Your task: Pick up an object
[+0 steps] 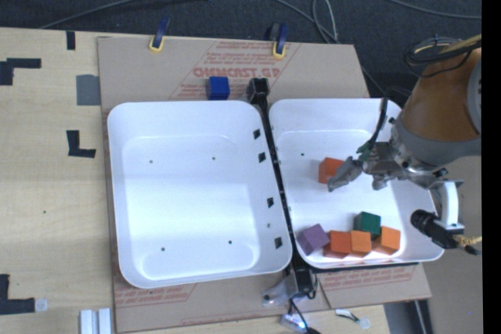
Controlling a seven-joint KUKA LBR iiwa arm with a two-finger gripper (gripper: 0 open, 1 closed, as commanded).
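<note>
From the overhead camera I see the arm (438, 109) reaching in from the right over the right bin (313, 121). Its gripper (362, 172) hangs low above the bin floor, fingers spread apart with nothing between them. One grey finger (343, 177) points toward an orange block (331, 168) and lies just beside it, partly covering its lower right edge; I cannot tell whether they touch.

Along the near wall of the same bin sits a cluster: a purple block (314, 237) at the left, then two orange blocks (350, 243) side by side, a green block (366, 222) just behind them, and another orange block (390, 239) at the right end. They look packed close, touching or nearly so.

The left bin (188, 121) sits against the right one, black clips along the shared edge.

Both bins rest on a cardboard sheet (235, 62) printed in red; I read "CHEMCAST" in large letters, the smaller lines above being too blurred. A small blue block (218, 87) sits on the cardboard just behind the left bin. Two blue-and-yellow clamps (160, 37) hold the sheet's far edge.
</note>
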